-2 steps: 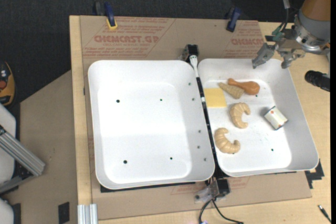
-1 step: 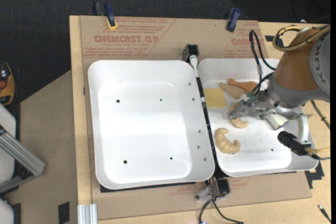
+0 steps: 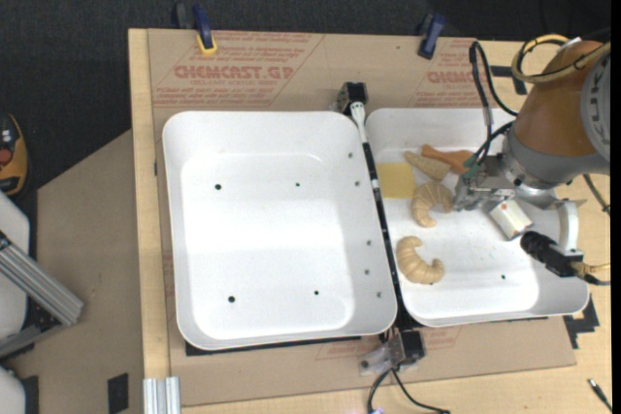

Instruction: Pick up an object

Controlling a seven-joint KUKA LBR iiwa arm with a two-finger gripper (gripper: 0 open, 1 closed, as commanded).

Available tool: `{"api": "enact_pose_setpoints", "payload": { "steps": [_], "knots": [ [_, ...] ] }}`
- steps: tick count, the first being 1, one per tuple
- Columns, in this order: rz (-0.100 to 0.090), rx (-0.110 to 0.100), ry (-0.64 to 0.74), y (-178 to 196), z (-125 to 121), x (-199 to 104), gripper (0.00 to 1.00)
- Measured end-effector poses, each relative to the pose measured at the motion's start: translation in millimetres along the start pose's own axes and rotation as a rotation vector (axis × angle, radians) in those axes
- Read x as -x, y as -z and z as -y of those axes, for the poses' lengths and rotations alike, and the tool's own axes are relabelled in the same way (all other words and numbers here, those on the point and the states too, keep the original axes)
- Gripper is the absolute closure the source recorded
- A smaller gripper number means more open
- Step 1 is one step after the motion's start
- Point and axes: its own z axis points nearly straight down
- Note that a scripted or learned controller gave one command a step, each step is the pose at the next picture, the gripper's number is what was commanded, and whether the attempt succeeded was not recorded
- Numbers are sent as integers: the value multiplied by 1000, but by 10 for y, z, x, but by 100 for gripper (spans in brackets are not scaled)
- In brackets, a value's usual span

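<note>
Croissant [image 3: 419, 261]: we see it lying in the right bin [image 3: 466, 305].
Gripper [image 3: 470, 190]: low beside a pastry [image 3: 431, 205]; we cannot tell its fingers' state.

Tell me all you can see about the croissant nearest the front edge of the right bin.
The croissant is pale tan, crescent-shaped, and looks like a plastic or foam toy. It lies flat on the floor of the right bin, near the bin's left wall, its ends pointing right. Nothing touches it; the pincer is farther back, by other food pieces.
</note>
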Motion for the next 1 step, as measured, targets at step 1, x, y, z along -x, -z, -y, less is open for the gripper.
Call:
{"api": "enact_pose_setpoints", "payload": {
  "steps": [1],
  "knots": [
    [-3, 6, 13, 816, -896, -819, 100]
  ]
}}
